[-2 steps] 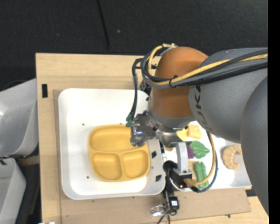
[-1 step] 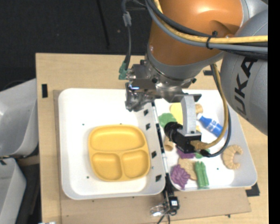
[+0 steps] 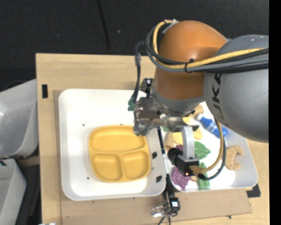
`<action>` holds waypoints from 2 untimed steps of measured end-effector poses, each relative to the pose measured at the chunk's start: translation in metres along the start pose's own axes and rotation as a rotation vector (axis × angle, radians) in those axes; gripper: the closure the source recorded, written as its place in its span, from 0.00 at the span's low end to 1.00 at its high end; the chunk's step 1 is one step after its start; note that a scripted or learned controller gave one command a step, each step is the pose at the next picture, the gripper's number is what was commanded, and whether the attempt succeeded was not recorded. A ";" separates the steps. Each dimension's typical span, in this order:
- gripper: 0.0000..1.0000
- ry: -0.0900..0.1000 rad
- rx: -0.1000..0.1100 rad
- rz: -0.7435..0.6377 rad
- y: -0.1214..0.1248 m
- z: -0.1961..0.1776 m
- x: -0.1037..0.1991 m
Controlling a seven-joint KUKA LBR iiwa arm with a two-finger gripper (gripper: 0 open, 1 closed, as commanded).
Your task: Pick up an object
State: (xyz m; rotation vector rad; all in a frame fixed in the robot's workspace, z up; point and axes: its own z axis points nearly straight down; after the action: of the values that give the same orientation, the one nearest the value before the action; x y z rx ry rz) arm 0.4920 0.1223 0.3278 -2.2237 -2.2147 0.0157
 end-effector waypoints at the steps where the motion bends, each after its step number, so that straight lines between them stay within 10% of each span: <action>1: 1.00 0.003 -0.010 -0.015 0.001 -0.017 0.002; 2: 1.00 0.000 0.007 -0.005 -0.004 0.158 0.027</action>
State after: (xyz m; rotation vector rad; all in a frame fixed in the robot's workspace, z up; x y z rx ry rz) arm 0.4862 0.1487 0.1702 -2.2147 -2.2166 0.0231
